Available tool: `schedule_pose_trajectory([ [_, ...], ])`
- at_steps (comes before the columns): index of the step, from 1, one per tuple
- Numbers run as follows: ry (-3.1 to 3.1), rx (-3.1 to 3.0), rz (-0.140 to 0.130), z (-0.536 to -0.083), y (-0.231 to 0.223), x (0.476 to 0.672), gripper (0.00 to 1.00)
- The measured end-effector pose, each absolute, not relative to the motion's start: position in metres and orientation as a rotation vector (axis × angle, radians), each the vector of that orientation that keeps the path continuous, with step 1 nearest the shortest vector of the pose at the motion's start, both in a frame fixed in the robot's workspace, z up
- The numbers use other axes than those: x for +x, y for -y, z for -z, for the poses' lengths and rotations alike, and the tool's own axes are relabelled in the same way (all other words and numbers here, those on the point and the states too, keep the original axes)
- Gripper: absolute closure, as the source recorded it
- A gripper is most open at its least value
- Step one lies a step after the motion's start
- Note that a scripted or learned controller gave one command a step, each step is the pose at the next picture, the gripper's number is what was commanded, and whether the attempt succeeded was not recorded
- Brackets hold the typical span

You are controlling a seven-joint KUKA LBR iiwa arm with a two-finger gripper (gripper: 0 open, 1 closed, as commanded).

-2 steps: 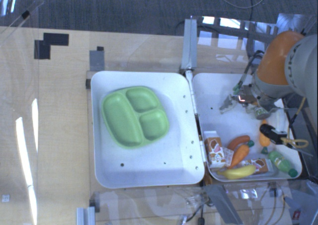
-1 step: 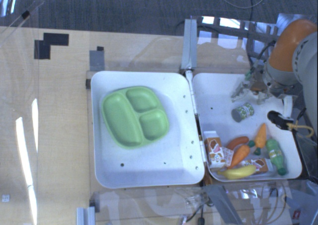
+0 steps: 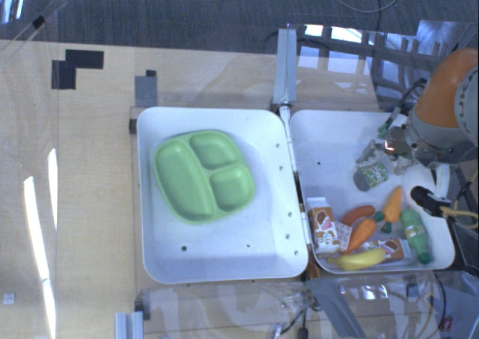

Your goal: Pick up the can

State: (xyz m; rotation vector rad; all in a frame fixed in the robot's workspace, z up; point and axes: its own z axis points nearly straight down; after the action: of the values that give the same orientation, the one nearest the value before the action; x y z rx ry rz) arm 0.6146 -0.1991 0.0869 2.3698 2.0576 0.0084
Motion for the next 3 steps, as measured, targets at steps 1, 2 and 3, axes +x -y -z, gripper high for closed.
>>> schedule_pose_trajectory([
  [1,-2.056,2.364,-0.019,-0.099,0.198,0.618,1.00],
  [2,-2.056,2.364,-0.019,-0.099,0.198,0.618,0.00],
  [3,-2.055,2.359,-0.026,-0.111,0.198,0.621,1.00],
])
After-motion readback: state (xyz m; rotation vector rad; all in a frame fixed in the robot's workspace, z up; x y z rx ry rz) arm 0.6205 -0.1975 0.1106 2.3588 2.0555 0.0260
